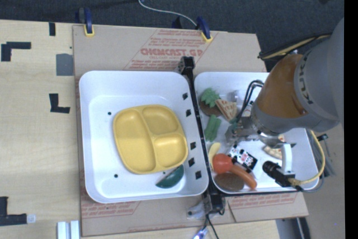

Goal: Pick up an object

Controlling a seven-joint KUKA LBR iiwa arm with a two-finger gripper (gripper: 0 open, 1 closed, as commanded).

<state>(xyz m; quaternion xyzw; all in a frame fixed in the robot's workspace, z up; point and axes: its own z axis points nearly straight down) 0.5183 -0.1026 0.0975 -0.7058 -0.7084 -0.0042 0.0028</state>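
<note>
Reaching in from the right, arm (305, 87) (grey, orange band) sits over the right bin (313, 154); gripper (241, 130) is low among the toys near bin centre, just right of the green pieces; finger state: cannot tell, wrist body hides it; nothing visibly lifted.

Right bin contents: green leafy toy (210, 97) at upper left; tan wedge-shaped piece (227, 109) beside it, touching; green oblong piece (213, 127) below, along the divider side; yellow piece (214, 149) under that; red round toy (222, 162) next to it; white card w/ black and red marks (244, 158) just right of the red toy, close below the gripper; brown disc (229, 181) and an orange-red sausage-like piece (247, 178) at the front edge, overlapping; small tan bit (273, 150) near the wrist, partly covered.

Left bin (95, 120): yellow 3-compartment plate (150, 137) roughly central, tilted vs. bin walls; dark green object (170, 177) tucked under plate's front-right corner, touching.

Both bins rest on a cardboard sheet (168, 50) on the counter (33, 137); blue/yellow clamps (85, 22) at the sheet's far corners; black tape marks on counter at left.
</note>
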